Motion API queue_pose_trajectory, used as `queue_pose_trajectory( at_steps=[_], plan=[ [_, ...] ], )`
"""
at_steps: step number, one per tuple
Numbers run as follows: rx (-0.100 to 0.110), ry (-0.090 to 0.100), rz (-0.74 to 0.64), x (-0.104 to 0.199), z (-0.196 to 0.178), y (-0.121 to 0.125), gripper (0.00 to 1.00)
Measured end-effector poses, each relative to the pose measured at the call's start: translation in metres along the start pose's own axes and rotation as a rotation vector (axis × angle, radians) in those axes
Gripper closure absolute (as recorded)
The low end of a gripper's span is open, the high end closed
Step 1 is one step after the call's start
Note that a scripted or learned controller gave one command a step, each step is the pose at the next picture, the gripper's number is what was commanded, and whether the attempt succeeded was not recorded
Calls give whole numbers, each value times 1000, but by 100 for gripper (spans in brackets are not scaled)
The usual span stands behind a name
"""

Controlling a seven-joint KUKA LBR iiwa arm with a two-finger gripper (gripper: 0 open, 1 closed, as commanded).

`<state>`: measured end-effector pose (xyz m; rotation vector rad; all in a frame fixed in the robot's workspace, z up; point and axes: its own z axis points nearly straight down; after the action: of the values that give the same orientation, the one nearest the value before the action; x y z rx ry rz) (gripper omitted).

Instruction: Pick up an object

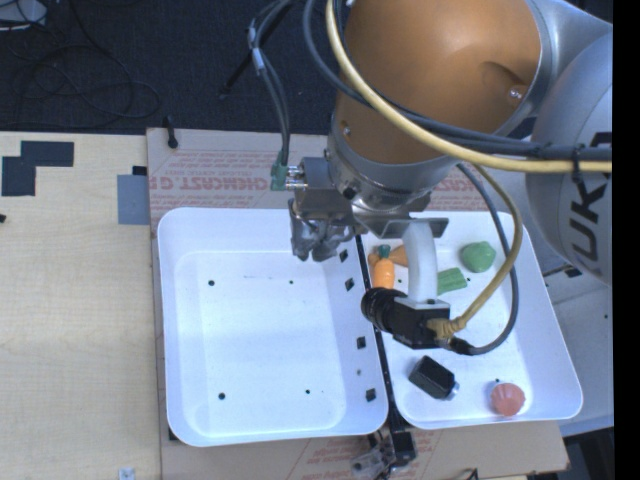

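My gripper (318,236) hangs below the big grey and orange wrist, over the far right corner of the left bin (190,268), close to the divider between the bins. Nothing shows beneath it. The objects lie in the right bin (560,368): an orange piece (382,268) just right of the gripper, a green lump (478,256), a flat green piece (452,280), a black block (433,377) and a reddish ball (507,398). The arm hides the far part of the right bin.
A white upright part (421,258) and a black plug with a yellow cable (405,320) hang over the right bin near the divider. Brown cardboard (220,173) lies under both bins. The left bin's floor shows only small dark dots.
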<state>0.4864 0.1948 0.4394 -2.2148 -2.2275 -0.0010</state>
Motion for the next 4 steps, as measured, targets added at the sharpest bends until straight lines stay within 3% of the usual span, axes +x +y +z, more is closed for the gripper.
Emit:
queue_pose_trajectory(
  at_steps=[1,2,3,4],
  plan=[
    [14,-6,9,-34,87,-12,100],
    [2,-1,4,-6,49,-11,100],
    [9,-4,9,-46,105,-12,100],
    [6,-3,10,-106,111,-11,100]
  ],
)
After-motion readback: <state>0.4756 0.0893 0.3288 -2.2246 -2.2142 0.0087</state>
